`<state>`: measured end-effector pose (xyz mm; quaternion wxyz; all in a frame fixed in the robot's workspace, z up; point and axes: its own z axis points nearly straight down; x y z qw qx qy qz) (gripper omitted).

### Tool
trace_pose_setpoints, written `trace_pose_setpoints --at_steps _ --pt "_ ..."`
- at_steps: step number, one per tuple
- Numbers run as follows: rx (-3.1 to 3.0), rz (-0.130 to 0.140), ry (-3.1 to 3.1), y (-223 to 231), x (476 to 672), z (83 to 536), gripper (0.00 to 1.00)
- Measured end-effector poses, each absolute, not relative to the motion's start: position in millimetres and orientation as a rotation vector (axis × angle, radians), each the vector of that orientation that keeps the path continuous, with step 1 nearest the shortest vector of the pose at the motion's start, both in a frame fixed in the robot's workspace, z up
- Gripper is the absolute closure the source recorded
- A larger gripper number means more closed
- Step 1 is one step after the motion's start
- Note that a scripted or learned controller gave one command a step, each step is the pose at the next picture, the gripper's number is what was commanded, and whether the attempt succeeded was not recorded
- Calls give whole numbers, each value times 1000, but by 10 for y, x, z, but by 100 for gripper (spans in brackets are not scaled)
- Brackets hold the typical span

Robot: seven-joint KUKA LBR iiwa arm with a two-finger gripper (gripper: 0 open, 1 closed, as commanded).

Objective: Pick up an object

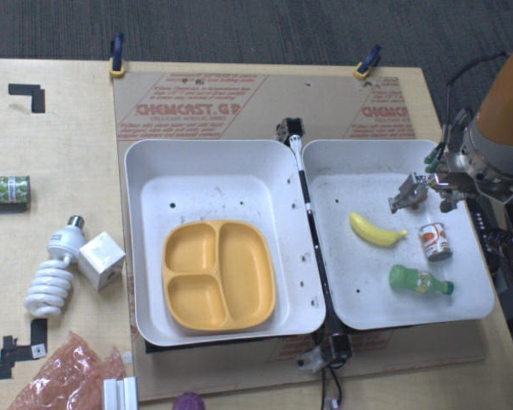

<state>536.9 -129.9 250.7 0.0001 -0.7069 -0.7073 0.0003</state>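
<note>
the hand (408,195) hovers right of centre in the frame, above the banana (377,230); i cannot tell its state. the curved banana may slip away sideways.

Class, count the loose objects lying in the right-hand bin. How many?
3: a banana near the middle, a small can to its right, a green bottle nearer the front edge.
</note>
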Motion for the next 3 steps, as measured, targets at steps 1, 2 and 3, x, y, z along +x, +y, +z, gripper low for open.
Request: trace_pose_setpoints --at_steps 1,2,3 --pt "-2223 0 -2221 -2051 5273 1241 0" --pt "-2223 0 -2220 -1676 4940 923 0" --pt "-2227 -2 -2220 -1683 4953 1023 100"
